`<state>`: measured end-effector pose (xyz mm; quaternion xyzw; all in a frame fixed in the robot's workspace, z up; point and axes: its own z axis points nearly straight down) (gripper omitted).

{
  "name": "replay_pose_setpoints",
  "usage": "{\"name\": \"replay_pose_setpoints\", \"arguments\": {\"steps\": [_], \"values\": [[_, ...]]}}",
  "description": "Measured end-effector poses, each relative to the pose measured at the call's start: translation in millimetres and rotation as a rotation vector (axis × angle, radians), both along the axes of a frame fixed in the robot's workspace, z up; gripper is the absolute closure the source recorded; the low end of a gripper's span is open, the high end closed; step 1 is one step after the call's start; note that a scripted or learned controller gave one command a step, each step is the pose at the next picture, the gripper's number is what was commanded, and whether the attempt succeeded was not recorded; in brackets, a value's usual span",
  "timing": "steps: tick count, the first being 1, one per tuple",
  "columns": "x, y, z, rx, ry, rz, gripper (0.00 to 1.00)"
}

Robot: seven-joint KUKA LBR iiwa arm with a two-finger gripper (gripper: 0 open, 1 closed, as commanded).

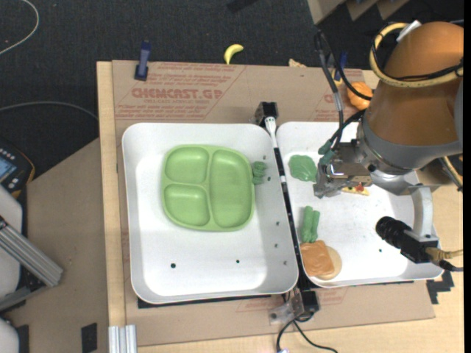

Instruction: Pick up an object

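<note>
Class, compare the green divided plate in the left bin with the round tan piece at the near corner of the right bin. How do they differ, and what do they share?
The green divided plate is light green; the round tan piece is orange-brown. The plate is much larger and split into three compartments; the tan piece is small and undivided. The plate lies mid-bin, while the tan piece sits against the bin's near left corner. Both lie flat on white bin floors.

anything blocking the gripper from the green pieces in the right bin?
Nothing visible does. The gripper hangs in the right bin, beside the flat green piece to its left; the green stalk-like piece and the tan bun-like item lie nearer the camera, with bare bin floor between.
</note>
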<state>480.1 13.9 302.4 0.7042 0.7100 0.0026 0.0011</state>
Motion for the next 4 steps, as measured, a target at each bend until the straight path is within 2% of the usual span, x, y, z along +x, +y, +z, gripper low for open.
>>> {"name": "replay_pose_setpoints", "arguments": {"steps": [1,2,3,4], "values": [[12.9,101.0,44.1,0.002,-0.002,0.004,1.0],[-0.6,135.3,143.4,0.004,-0.007,-0.002,1.0],[-1.0,113.5,118.3,-0.004,0.009,-0.012,1.0],[-0.6,99.9,122.6,-0.002,0.004,-0.011,1.0]]}}
